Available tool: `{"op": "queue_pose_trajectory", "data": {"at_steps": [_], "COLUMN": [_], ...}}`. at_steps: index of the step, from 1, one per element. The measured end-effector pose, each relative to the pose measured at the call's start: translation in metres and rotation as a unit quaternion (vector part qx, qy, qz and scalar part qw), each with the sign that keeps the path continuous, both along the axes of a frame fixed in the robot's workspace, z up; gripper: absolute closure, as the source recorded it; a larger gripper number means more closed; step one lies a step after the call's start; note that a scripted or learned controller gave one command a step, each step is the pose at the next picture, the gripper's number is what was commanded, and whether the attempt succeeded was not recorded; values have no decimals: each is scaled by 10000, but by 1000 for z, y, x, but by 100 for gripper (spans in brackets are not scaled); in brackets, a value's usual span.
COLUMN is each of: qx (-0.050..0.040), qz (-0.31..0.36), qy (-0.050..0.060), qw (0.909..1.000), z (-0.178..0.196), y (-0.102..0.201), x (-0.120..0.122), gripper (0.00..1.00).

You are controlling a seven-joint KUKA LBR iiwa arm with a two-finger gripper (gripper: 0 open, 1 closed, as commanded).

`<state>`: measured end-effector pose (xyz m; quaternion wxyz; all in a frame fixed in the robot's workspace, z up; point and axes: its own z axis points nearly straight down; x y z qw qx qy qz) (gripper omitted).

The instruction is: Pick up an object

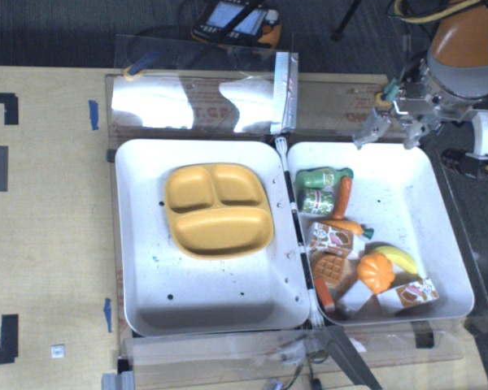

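My gripper [388,139] hangs over the far rim of the right bin [439,218], open, with nothing between its fingers. Toy food is heaped along the near left side of that bin. A green can [320,190] lies at the far end of the heap with a carrot [344,197] beside it. Nearer the front are a printed snack packet [333,238], a brown waffle [328,267], an orange fruit [376,273], a banana [396,258] and a small carton [416,292]. The gripper is well apart from all of these, above and behind them.
The left bin [146,283] holds a yellow divided plate [220,210]. A clear plastic panel [195,100] stands behind the left bin. A handheld controller [234,20] lies on the floor beyond the bench. The right bin's far right floor [407,193] is bare.
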<state>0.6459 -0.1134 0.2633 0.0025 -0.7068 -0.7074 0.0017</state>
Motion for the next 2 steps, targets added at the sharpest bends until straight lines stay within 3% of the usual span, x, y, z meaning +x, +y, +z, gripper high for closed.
{"op": "queue_pose_trajectory", "data": {"at_steps": [1,2], "qx": [-1,4], "qz": [88,1096], "qy": [-5,-44], "qw": [10000,9940], "z": [-141,-177], "y": [17,14], "x": [-50,-63], "gripper": [0,0]}}
